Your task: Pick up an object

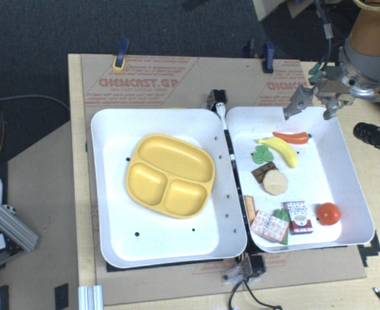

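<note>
Left bin [106, 173]: you see a yellow divided plate [170, 174] with three compartments lying in it, tilted a little.

Right bin [351, 173], your landmark. Along its left wall, a thin orange-brown strip [249, 208], too small to identify. Just right of that, near the bin's front edge, a checkered packet [269, 226] overlapped by a small carton [297, 216]; print unreadable. In the bin's middle, a green piece [263, 154], a dark brown block [263, 171] and a pale round disc [275, 183] touch in a cluster. Above them, toward the far wall, a banana [281, 149] with a red chili [291, 137] just behind it. Near the front right corner, a tomato [329, 214].

Arm: upper links cut off at your top right corner. The gripper [312, 108] hangs over the bin's far rim, fingers [295, 105] spread apart, nothing between them.
</note>
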{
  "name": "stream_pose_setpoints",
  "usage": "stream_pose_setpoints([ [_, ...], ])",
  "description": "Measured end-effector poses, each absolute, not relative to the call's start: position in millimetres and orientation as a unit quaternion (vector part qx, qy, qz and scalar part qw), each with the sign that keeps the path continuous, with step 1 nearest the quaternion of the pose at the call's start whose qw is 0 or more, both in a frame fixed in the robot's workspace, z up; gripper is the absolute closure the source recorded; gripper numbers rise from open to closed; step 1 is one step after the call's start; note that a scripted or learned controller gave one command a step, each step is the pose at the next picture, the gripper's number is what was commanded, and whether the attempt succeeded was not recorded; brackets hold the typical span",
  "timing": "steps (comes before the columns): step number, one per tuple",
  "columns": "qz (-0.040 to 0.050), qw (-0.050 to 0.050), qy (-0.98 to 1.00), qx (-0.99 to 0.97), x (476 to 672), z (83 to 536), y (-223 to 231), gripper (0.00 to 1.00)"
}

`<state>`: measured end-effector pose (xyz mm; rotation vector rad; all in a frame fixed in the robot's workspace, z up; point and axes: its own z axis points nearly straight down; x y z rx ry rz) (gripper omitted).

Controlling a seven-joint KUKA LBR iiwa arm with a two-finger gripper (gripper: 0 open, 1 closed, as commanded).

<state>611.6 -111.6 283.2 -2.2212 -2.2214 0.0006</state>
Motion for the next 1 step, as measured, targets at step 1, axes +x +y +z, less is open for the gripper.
stream_pose_setpoints([
  [1,0.0018,0.003,-0.707,-0.707,605.8,237.0,-105.4,0.00],
])
